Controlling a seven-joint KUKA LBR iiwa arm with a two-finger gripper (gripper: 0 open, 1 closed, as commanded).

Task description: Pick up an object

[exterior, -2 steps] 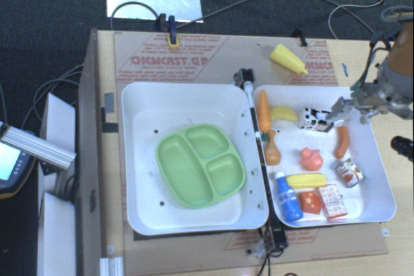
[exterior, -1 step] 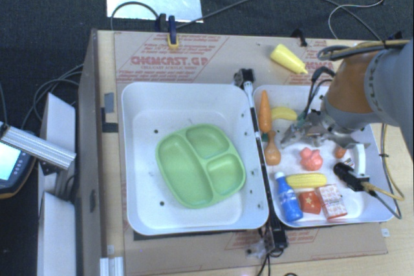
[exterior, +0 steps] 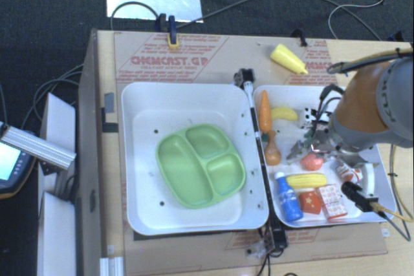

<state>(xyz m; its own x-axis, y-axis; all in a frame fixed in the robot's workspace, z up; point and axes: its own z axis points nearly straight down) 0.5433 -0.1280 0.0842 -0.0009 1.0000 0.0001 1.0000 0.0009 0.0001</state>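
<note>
- Right now, in the camera view, your claw (exterior: 309, 148) sits low in the right bin (exterior: 381, 207), over a small red-pink object (exterior: 313, 161).
- You cannot tell how far its tips are spread or whether they hold anything.
- Close by lie a carrot (exterior: 264, 112), a banana (exterior: 284, 114), a corn cob (exterior: 306, 180) and a blue bottle (exterior: 289, 197).
- Your left bin (exterior: 139, 113) carries a green divided plate (exterior: 200, 165).

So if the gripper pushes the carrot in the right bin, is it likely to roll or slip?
The carrot is long, tapered and round-bodied, so a sideways push would probably roll it. It lies along the right bin's left wall, which should stop rolling that way. Its smooth, plastic-looking surface suggests a light, stiff toy that could slip from a pinch near the narrow end.
</note>
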